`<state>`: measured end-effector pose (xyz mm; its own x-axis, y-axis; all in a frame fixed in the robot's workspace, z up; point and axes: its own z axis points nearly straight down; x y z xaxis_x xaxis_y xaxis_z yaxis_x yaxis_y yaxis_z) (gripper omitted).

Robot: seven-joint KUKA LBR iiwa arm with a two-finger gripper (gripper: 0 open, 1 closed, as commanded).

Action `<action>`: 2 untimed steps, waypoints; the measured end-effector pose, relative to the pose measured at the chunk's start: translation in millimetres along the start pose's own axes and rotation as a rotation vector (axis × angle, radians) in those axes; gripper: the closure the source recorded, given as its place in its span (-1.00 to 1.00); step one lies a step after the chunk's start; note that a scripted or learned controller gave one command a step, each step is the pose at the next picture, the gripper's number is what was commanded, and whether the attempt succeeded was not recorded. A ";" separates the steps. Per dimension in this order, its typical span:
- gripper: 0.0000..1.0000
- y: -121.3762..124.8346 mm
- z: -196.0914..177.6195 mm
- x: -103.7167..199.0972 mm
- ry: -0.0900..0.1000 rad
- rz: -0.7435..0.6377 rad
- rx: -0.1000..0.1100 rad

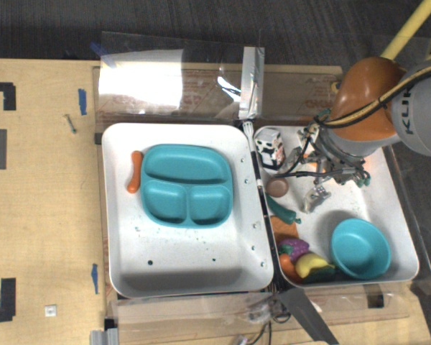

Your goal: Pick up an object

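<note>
Claw [317,198] hangs low in right white bin [399,214], above bare floor; can't tell its state. Round teal bowl [359,246] just beside it, toy fruit pile [298,254] nr the divider. Left bin [122,250]: teal compartment tray [187,184], orange carrot-shaped toy [135,172].

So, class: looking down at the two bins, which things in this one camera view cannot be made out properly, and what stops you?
- Gripper: too small and blurred to read the finger state, and cables clutter the wrist above it.
- Toy food pile in the right bin's corner: pieces overlap, so individual items are unclear.
- Black-and-white object: too small to identify.
- Arm: cut off by the camera view's right edge.
</note>
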<state>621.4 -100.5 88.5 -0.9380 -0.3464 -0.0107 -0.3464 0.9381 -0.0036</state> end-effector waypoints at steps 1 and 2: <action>-1.00 -4.3 -29.1 37.7 0.004 -0.110 -0.002; -1.00 -27.0 -0.9 39.6 0.004 -0.068 -0.002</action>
<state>593.7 -139.6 89.0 -0.9123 -0.4095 -0.0069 -0.4095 0.9123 -0.0018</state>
